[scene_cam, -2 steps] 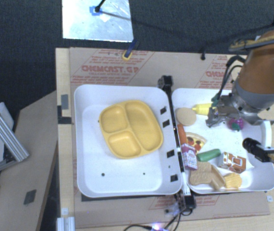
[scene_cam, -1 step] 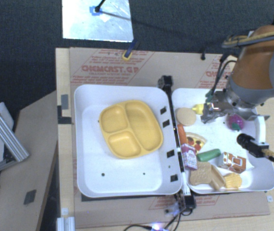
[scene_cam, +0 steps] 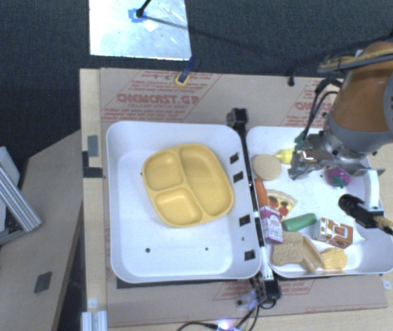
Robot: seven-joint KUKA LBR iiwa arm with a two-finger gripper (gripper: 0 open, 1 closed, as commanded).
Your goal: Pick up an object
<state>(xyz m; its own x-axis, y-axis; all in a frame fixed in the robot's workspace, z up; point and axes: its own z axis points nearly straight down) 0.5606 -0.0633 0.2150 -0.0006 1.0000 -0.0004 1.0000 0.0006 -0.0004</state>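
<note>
My gripper point(scene_cam: 301, 165) hangs over the far part of the right bin point(scene_cam: 383, 257), below the grey and orange arm point(scene_cam: 369, 105). Just left of it sit a beige round bun point(scene_cam: 266, 166) and a small yellow item point(scene_cam: 283, 156). A purple and green object point(scene_cam: 337, 177) sits just right of it. Nothing shows held in the gripper. Nearer the front lie an orange carrot point(scene_cam: 260, 190), a pizza slice point(scene_cam: 281, 202), a green cucumber point(scene_cam: 298, 221), a red packet point(scene_cam: 272, 227), a small carton point(scene_cam: 336, 233), a tan bread piece point(scene_cam: 295, 251) and a yellow chip point(scene_cam: 333, 258).
The left bin point(scene_cam: 127, 254) holds a yellow divided plate point(scene_cam: 187, 183). A black-clipped divider point(scene_cam: 246, 185) runs between the two bins. The bins rest on brown cardboard point(scene_cam: 155, 95), with a shiny sheet point(scene_cam: 140, 19) beyond it.
</note>
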